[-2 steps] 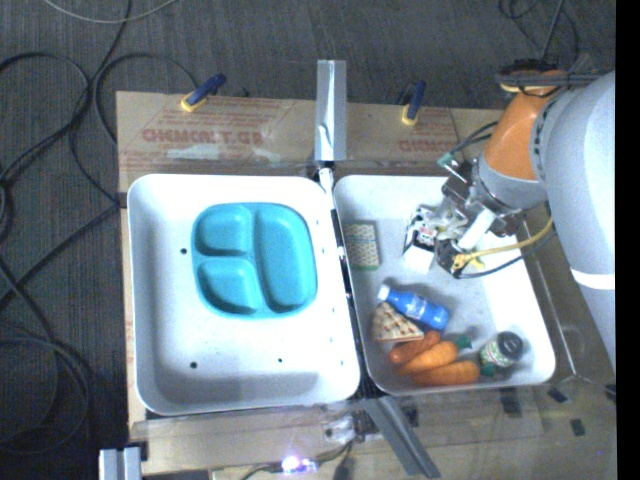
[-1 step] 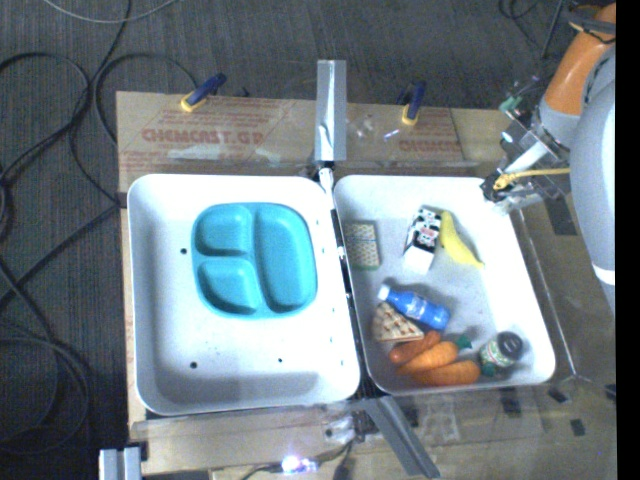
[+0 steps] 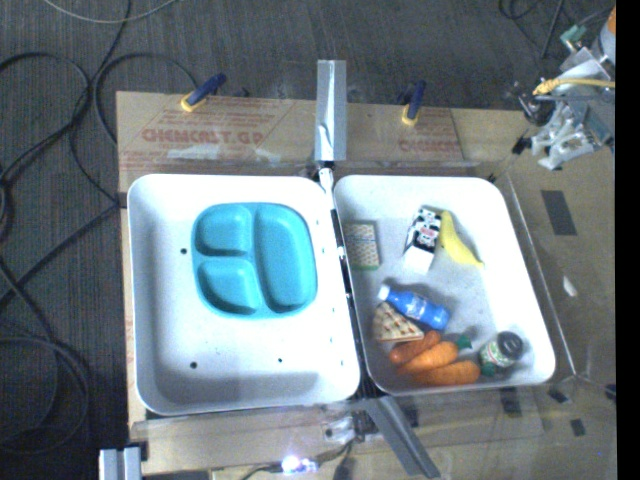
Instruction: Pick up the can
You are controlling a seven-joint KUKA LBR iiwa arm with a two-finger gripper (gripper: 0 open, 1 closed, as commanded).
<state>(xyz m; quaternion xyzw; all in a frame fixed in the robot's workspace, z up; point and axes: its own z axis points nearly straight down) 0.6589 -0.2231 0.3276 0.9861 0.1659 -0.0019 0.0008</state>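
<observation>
Lying in right white bin (image 3: 520,258) corner: small green can (image 3: 500,351), ungrasped; gripper (image 3: 565,140) parked outside, jaw state indiscernible.

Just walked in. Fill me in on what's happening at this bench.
A robot arm is meant to pick up the can, which sits in the near right corner of the right bin, beside two carrots. The gripper is off past the bin's far right corner, well away from the can, so no grasp has started. The left bin holds a blue divided tray.
</observation>
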